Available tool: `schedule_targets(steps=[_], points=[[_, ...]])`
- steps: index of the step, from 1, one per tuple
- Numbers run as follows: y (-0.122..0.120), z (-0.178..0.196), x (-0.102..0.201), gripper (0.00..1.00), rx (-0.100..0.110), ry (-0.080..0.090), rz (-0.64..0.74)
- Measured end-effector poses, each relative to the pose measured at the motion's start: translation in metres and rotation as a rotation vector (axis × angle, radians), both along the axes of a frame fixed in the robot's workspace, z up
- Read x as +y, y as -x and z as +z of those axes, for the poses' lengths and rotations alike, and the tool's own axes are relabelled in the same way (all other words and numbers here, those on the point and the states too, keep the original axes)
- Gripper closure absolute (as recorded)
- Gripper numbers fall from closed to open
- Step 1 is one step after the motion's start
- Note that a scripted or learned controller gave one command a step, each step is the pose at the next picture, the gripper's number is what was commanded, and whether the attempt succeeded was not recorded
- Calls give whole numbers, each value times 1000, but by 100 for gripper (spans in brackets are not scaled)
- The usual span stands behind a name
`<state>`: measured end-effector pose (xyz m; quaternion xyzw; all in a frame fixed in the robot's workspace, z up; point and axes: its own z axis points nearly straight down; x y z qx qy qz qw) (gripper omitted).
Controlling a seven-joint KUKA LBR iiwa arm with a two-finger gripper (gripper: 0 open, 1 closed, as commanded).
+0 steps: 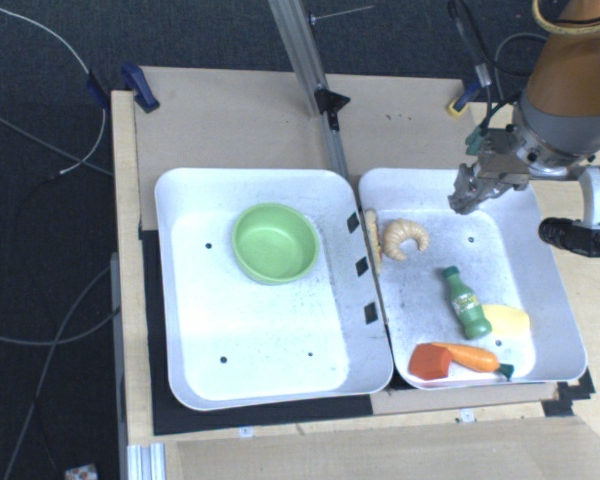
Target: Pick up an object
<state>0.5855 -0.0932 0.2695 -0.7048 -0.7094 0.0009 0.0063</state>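
My gripper [467, 196] hangs over the far edge of the right bin [540, 268], with nothing seen between its fingers. Just left of and below it lies a tan croissant [402, 238] near the bin's left wall. A green bottle [465, 303] lies toward the middle of the bin. Beside the bottle sits a pale yellow piece [510, 320]. An orange carrot [472, 358] and a red-orange block [431, 362] rest at the near edge. The left bin [195, 348] holds a green bowl [274, 243].
A slanted metal rail [305, 58] runs down from the top to the divide between the bins. Blue clamps [138, 86] sit at the bench's far corners. A black cable [475, 43] drapes near the arm. Dark carpet surrounds the bench.
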Motion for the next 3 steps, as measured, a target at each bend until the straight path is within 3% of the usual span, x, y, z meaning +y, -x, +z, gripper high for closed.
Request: schedule_targets(steps=[1,3], points=[[18,-7,61,100,2,0,0],[32,-4,166,100,4,2,0]])
